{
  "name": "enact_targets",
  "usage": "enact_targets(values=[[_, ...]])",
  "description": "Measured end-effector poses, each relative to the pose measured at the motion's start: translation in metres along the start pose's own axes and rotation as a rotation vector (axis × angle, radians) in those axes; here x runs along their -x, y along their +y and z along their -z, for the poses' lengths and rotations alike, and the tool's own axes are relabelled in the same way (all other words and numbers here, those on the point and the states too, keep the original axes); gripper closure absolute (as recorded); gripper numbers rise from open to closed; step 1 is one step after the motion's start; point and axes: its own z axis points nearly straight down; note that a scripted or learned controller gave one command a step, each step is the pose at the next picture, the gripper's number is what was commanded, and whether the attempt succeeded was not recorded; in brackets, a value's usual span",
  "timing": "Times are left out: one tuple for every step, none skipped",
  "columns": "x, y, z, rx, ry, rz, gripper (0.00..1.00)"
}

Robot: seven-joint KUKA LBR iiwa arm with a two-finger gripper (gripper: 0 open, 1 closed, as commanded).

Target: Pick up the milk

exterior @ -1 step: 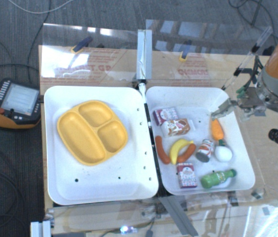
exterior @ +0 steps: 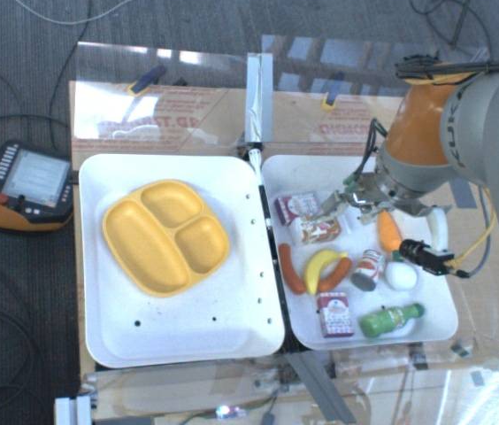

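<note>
Three small cartons lie in the right bin [exterior: 444, 326], and I cannot tell which one is the milk. One is a white and brown carton [exterior: 318, 230] on its side. A red and white one [exterior: 296, 207] lies just above it. A red carton [exterior: 334, 314] sits near the front edge. My gripper [exterior: 347, 198] hangs over the upper middle of the right bin, just right of the upper two cartons and close above them. I see nothing held in it.
The right bin also holds a sausage [exterior: 290, 269], a banana [exterior: 319, 267], a carrot [exterior: 390, 230], a small can [exterior: 369, 268], a white egg [exterior: 400, 275], a white bottle [exterior: 438, 228] and a green bottle [exterior: 391, 320]. A yellow divided plate [exterior: 165, 235] lies in the left bin [exterior: 117, 335].
</note>
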Motion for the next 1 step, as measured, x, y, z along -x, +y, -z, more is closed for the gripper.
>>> enact_targets(values=[[-0.0138, 0.017, -0.0263, 0.036, -0.008, 0.047, 0.0]])
